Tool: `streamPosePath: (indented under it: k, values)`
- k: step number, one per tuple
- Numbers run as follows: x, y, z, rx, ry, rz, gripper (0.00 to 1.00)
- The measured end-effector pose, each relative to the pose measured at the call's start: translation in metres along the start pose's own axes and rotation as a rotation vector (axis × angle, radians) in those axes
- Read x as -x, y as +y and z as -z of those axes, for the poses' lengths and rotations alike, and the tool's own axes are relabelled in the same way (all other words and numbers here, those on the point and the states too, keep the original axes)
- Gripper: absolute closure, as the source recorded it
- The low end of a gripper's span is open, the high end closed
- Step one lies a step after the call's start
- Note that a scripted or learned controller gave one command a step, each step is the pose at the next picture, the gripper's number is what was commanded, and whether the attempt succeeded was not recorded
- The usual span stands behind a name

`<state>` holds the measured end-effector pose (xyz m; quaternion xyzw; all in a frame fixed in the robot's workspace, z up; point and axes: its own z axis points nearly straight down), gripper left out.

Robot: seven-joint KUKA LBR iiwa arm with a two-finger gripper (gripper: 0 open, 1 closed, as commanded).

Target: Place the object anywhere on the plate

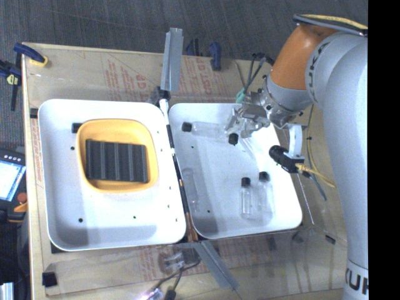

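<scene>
Clear vials [248, 200] barely show in the right bin [212, 220]; end effector [240, 129] grip unreadable.

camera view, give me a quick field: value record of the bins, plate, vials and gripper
left bin: holds yellow plate with dark ribbed insert
right bin: clear vials with black caps
vials near front: two, side by side
vial near back: one, lying flat
gripper: over right bin's back right part
plate load: no vial on it yet
</scene>
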<state>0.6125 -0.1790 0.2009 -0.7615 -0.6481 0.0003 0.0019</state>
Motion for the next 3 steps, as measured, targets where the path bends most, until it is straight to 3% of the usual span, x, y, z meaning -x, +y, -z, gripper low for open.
streamPosePath:
  k: [1, 2, 3]
  values:
    - [-0.064, 0.001, 0.006, -0.002, -0.002, 0.136, 1.00]
    - [-0.163, -0.016, 0.000, -0.004, -0.002, 0.281, 1.00]
    - [-0.163, -0.016, 0.000, -0.003, -0.003, 0.280, 0.00]
